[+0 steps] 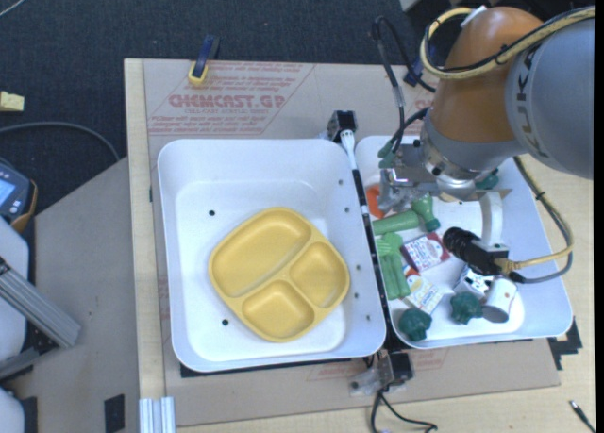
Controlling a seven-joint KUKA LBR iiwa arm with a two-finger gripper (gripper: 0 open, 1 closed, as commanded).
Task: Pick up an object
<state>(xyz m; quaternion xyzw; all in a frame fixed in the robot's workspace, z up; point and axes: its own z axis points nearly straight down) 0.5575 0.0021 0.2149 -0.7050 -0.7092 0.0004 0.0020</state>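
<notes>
Hand low in right bin, fingertips hidden among clutter

grey arm, orange band, yellow cable.

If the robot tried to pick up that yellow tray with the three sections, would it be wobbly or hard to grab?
The yellow tray looks like stiff molded plastic, so it probably wouldn't flop. It lies flat and wide in the left bin, so it likely won't roll or tip. Its smooth, shiny surface and low rim may be slippery, and two fingers could probably pinch only an edge.
</notes>
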